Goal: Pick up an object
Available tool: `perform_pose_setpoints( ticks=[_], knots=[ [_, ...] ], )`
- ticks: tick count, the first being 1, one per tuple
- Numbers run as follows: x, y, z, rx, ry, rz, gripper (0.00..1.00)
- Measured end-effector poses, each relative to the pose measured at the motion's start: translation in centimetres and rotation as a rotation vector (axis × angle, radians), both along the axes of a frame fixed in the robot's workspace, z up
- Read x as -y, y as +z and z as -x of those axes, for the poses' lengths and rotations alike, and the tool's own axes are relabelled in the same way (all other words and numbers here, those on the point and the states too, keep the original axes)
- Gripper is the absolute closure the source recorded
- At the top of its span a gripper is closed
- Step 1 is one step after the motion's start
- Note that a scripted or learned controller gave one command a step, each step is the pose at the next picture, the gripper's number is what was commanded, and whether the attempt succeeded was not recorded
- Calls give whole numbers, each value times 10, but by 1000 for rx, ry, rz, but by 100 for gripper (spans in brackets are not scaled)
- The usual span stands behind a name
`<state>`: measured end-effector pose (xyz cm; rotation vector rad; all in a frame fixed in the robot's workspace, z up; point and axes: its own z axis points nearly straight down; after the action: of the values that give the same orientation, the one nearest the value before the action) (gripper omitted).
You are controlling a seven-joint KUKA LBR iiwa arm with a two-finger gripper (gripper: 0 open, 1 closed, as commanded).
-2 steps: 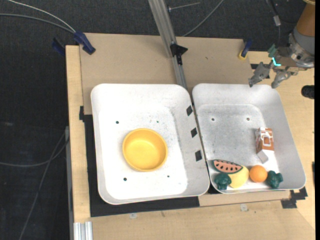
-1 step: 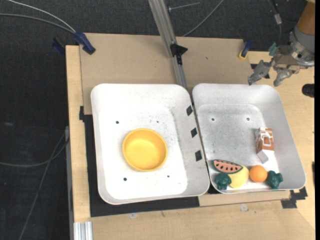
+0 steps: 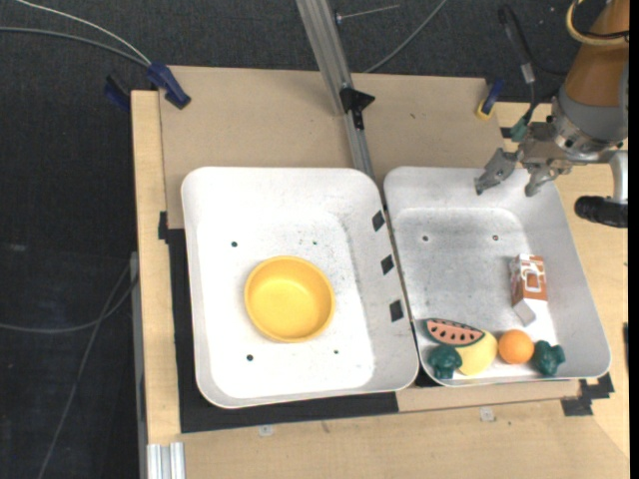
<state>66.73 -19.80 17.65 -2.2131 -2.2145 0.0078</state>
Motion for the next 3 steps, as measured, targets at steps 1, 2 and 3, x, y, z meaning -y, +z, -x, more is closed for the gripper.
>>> perform_pose_setpoints(
  ticks=[1, 2, 3],
  knots=[
    [-4, -43, 4, -2, 1, -1, 0],
    [-5, -82, 4, 0, 1, 0, 0],
    [-5, -66, 2, 6, 2, 2, 100]
  ],
)
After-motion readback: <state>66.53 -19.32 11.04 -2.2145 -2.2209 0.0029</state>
